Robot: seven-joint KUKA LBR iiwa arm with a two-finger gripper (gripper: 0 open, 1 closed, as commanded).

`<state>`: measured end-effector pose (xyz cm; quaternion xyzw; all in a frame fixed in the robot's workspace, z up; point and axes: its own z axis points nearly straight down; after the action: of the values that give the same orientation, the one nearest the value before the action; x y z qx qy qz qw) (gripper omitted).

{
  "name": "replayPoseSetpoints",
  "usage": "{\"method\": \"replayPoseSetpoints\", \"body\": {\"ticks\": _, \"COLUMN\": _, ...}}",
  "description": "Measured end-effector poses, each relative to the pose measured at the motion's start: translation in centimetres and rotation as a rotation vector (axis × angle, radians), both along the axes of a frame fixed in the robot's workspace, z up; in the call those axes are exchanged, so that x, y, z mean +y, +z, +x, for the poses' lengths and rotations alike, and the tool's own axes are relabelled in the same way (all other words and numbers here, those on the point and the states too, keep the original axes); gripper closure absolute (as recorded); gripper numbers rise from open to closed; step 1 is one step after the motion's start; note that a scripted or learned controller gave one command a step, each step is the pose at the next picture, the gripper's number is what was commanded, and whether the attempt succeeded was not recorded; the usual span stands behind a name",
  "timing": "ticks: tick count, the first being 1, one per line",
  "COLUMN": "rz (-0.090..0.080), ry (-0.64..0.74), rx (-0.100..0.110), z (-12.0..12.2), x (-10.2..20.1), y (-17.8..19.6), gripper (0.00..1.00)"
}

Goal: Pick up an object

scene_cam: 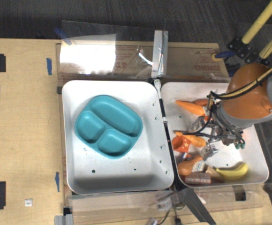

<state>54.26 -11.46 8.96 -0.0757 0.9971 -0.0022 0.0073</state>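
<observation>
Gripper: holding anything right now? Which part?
Cannot tell. The gripper is low in the right bin among the toy food, beside the carrot, with nothing clearly between its jaws.

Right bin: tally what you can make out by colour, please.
Right bin, what's discernible:
Orange: 3, a carrot, a starred item, a piece
Yellow: 1, a banana
Brown: 1, a bar
Total: 5; items under the gripper may be hidden.

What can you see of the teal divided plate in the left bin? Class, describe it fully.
The teal divided plate is a rounded oblong dish, seemingly smooth moulded plastic. Raised ridges split it into three compartments: one long section along its upper right and two smaller ones toward its lower left. It lies flat, right side up, turned diagonally, near the middle of the left white bin, resting on its floor. Nothing else touches it.
</observation>
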Motion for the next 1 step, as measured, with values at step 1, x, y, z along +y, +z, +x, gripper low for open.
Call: {"method": "replayPoseSetpoints", "body": {"ticks": 1, "rz": -0.004, "ry": 0.109, "rx": -0.012, "z": -2.2, "x": 2.13, "y": 0.17, "gripper": 0.0}}
